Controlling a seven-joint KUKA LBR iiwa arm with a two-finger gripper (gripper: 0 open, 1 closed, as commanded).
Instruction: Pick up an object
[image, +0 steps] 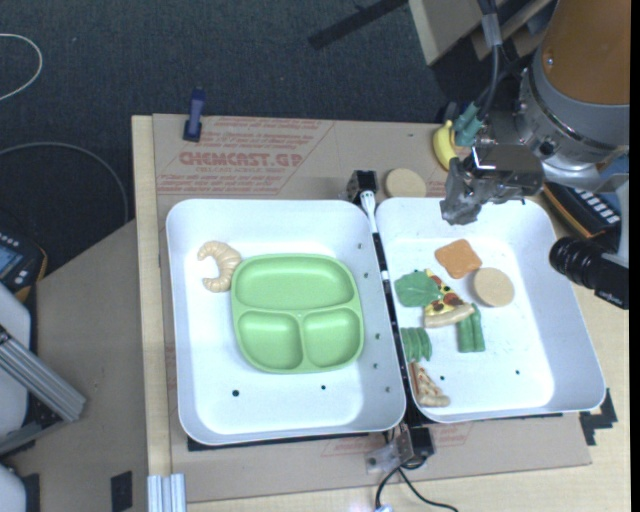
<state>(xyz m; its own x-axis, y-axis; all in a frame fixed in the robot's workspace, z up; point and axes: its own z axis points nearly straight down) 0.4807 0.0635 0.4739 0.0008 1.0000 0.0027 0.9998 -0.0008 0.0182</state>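
Toy food (447, 300) in right bin, tool (462, 208) above, apart

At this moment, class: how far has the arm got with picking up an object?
Nothing looks picked yet. The tool hovers over the back of the right bin, with nothing visibly held. The orange piece, round cracker and pizza slice lie in the bin. Descent, grasp and lift remain.

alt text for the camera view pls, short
The grey arm's gripper hangs over the far edge of the right white bin, above small toy foods. The left white bin holds a green three-compartment plastic tray and a tan croissant-shaped toy.
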